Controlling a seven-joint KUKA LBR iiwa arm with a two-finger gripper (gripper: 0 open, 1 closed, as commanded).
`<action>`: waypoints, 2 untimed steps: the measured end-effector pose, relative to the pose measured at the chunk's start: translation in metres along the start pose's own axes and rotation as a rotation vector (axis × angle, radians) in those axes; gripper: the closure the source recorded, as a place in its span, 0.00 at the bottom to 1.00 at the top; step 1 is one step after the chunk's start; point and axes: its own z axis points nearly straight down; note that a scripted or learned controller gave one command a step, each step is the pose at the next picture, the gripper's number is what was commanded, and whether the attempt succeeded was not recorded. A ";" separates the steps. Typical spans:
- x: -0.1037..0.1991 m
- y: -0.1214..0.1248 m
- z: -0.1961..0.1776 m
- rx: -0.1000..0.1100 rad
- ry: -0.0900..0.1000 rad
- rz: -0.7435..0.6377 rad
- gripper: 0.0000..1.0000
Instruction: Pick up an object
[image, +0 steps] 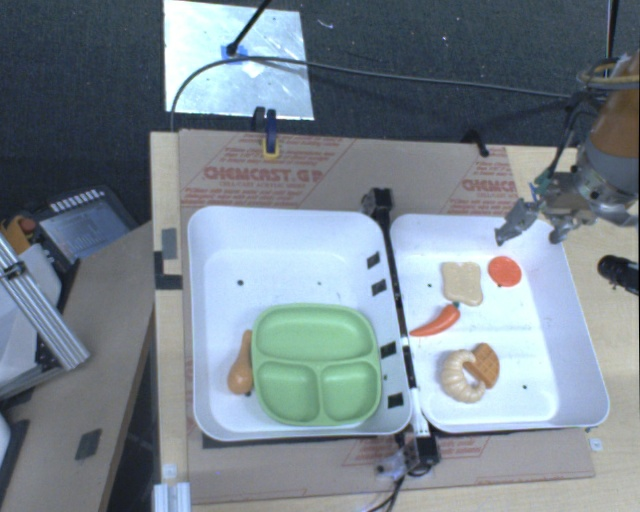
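Note:
In the right bin (575, 330) lie a pale slice of bread (462, 283), a round red tomato slice (505, 271), a red-orange chili pepper (437, 321), and a shrimp beside a waffle-like brown piece (470, 371). My gripper (532, 225) hangs above the bin's far edge, up and right of the tomato slice, with its two fingers spread apart and nothing between them. The left bin (220, 240) holds a green divided plate (315, 362) and a tan drumstick-shaped piece (241, 367) at the plate's left.
A black divider with clips (390, 300) runs between the bins. Cardboard (330, 170) lies under both bins. A metal plate (240, 55) and cables sit at the back; a grey device (75, 230) stands on the left table.

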 end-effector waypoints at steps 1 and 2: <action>0.000 0.002 -0.008 -0.012 -0.002 -0.003 0.00; 0.000 0.013 0.047 -0.009 -0.002 -0.004 0.00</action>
